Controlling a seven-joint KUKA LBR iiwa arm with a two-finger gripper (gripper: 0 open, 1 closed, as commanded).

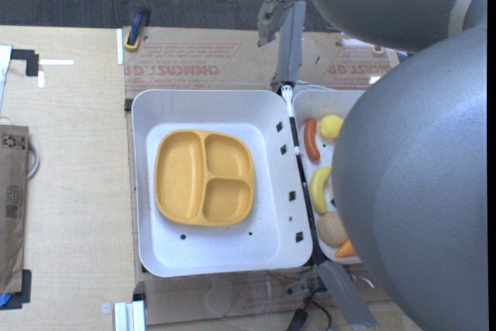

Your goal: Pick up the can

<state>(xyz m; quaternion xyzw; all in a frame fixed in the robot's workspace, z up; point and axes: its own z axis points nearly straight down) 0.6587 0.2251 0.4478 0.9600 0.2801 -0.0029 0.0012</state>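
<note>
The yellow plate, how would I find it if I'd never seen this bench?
Look at the left white bin. The yellow plate lies flat in its middle, alone there. It has three compartments, unlike the small rounded food pieces, such as the hot dog, in the other bin.

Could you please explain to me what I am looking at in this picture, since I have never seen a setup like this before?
This is a single camera fixed above a workbench, looking down at a slant. The big grey shape on the right is a robot arm, close to the lens, hiding much of the right bin. The left bin holds a yellow divided plate. In the right bin you can see toy food: a hot dog, a lemon, a banana, a tan round item and something orange. A brown paper bag lies far left. I cannot make out the can.
</note>
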